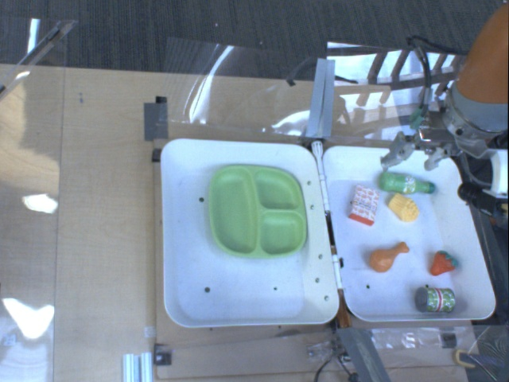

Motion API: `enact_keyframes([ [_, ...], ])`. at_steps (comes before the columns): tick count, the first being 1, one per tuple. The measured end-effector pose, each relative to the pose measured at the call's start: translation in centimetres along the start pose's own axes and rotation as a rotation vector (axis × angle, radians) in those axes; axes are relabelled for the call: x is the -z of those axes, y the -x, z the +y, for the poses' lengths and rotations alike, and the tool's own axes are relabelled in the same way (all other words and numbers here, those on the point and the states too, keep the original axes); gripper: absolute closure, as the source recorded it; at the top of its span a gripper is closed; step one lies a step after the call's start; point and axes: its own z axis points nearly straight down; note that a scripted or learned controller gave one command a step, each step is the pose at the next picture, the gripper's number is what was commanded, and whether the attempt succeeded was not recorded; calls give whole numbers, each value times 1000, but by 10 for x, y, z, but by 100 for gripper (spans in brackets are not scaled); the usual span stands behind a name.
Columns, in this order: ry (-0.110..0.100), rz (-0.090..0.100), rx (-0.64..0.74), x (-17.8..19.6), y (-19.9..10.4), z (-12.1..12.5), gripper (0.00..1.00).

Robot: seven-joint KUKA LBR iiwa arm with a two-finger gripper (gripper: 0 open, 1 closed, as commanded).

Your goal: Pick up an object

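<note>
End effector point(413, 151) poised, fingers spread, above green bottle point(406, 185)
Bottle looks light, rigid, slick; it may roll, so grip across its middle

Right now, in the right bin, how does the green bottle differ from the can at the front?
The green bottle is plain green and long, while the can is short, stubby and bears a patterned label. The bottle lies at the back of the right bin, just under the claw; the can lies near the front edge, far from it. Both lie on their sides.
</note>
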Motion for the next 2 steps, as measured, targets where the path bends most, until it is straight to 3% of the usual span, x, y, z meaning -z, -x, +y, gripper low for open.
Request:
enact_keyframes([
  [1,4,-1,33,-154,23,-2,0],
  [2,24,-8,119,-165,-36,-11,0],
])
